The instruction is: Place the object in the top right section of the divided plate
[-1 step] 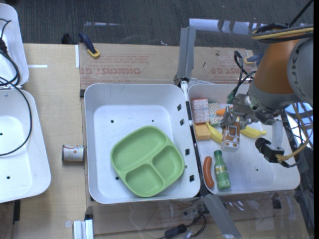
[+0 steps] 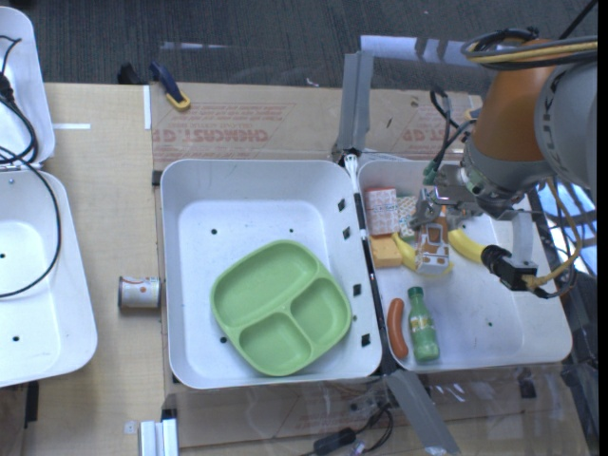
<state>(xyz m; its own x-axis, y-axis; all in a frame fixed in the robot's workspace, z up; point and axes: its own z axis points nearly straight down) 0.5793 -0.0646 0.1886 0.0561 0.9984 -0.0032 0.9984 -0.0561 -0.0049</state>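
A green divided plate [image 2: 281,307] lies in the left bin [image 2: 190,255], with one large section and two smaller ones. My gripper [image 2: 433,213] hangs over the middle of the right bin [image 2: 532,340]. Directly beneath it stands a small orange-and-white carton [image 2: 433,251], whose top reaches the gripper's tip. Whether the carton is gripped is hidden from this angle. A banana [image 2: 464,243] lies partly behind the carton, and a yellow block [image 2: 385,251] sits to its left.
The right bin also holds a red-and-white packet [image 2: 381,209], a hot dog [image 2: 397,329] and a green bottle [image 2: 422,325] near its front. A small can [image 2: 140,293] lies on the bench left of the left bin. The wall between the bins [image 2: 359,255] stands between gripper and plate.
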